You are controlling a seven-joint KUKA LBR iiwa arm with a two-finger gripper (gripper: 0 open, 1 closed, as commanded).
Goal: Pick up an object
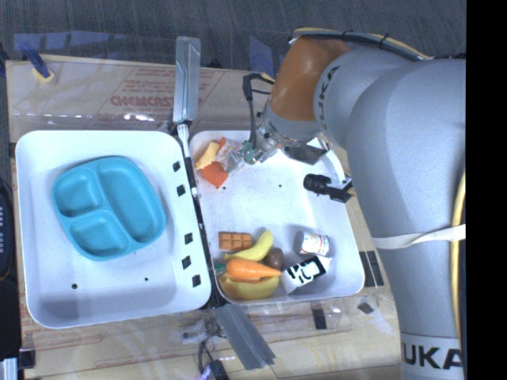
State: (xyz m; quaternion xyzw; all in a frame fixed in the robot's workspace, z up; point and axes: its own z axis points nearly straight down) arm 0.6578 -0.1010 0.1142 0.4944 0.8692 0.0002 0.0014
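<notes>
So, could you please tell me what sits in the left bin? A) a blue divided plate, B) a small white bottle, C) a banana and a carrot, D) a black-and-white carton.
A: the blue divided plate lies in the left bin; the banana and carrot lie in the right bin.

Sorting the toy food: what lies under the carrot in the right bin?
The carrot rests on a yellow piece, with a banana just behind it. What that yellow piece is stays unclear, since the carrot covers much of it.
</notes>
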